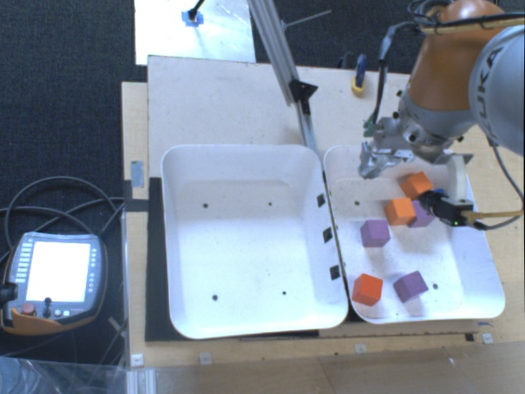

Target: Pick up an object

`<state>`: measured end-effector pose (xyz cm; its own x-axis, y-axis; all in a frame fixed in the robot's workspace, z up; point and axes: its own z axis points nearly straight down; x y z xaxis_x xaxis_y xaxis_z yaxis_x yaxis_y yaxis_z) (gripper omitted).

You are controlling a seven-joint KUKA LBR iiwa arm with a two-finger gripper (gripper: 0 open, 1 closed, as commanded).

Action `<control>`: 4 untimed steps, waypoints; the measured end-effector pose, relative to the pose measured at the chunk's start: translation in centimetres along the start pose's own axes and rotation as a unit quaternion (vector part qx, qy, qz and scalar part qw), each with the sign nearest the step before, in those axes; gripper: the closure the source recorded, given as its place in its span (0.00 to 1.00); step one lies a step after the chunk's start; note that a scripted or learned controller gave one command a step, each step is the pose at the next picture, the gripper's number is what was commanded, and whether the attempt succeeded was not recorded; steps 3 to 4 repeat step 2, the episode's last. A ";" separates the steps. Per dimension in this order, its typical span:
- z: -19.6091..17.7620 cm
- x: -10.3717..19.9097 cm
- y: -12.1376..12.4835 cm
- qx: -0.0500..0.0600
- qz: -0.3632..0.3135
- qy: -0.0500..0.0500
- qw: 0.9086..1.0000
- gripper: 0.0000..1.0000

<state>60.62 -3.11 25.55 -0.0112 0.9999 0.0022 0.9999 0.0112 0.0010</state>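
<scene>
Several small cubes lie in the right bin [484, 302]. An orange cube [416, 185] sits at the back right, with another orange cube [400, 211] just in front of it and a purple cube [422, 214] tucked beside that one. A purple cube [375, 233] lies mid-bin. Near the front are an orange cube [367, 289] and a purple cube [410, 286]. My gripper [373, 167] hangs over the back left part of the right bin, left of the orange cube at the back, with nothing seen between its fingers.
The left bin [184, 302] stands beside the right one, their rims meeting in the middle. A slanted metal pole [279, 52] rises from behind the bins. A teach pendant [53, 281] lies off the bench at the left.
</scene>
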 end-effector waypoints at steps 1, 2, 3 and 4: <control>0.7 5.4 1.0 0.000 0.000 0.000 1.000 1.00; 0.8 10.9 -0.2 0.001 0.000 0.000 1.000 1.00; 0.8 10.9 -0.2 0.001 0.000 0.000 1.000 1.00; 0.8 10.9 -0.2 0.001 0.000 0.000 1.000 1.00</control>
